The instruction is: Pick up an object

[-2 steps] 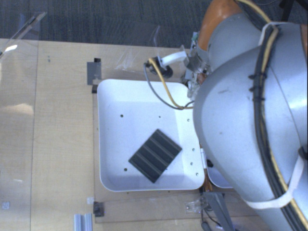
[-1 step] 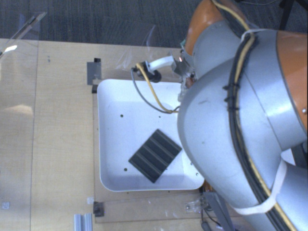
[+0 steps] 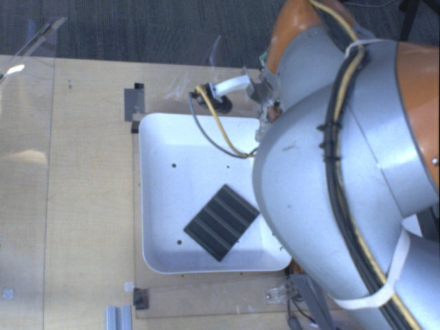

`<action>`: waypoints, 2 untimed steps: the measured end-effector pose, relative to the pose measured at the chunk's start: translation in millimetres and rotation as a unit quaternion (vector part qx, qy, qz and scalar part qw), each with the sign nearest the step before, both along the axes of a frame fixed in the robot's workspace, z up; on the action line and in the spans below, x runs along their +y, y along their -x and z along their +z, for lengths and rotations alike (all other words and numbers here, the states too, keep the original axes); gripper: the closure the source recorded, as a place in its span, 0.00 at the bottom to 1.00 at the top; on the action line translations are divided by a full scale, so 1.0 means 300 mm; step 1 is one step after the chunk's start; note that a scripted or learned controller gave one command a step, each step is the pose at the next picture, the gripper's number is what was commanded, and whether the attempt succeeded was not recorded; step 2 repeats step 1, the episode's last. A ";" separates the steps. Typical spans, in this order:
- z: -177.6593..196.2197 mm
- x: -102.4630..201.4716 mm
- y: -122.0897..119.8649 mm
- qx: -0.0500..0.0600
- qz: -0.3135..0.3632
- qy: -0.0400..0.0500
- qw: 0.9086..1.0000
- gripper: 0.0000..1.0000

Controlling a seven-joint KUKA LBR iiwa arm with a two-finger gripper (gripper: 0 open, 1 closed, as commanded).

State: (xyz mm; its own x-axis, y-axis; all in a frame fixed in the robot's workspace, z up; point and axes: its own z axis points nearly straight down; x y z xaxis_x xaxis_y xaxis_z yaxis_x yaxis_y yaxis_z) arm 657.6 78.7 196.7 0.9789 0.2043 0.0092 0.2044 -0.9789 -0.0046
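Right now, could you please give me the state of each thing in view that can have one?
Black ribbed pad: lying flat in the bin, turned diagonally, untouched.
White bin: upright on the bench, holding the pad.
Arm: reaching over the bin's right side, hiding that part.
Yellow cable: hanging in a loose loop over the bin's far edge.

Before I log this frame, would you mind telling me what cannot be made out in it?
- End effector: hidden in the camera view behind the grey and orange arm.
- Shallow white plastic bin: its right side is covered by the arm.
- Dark ribbed rectangular pad: its material is too small to identify.
- Yellow cable: its end disappears under the arm.
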 end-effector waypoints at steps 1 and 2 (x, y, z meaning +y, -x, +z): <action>0.037 0.002 -0.004 -0.002 0.001 -0.002 1.000 1.00; 0.037 0.002 -0.004 -0.002 0.001 -0.002 1.000 1.00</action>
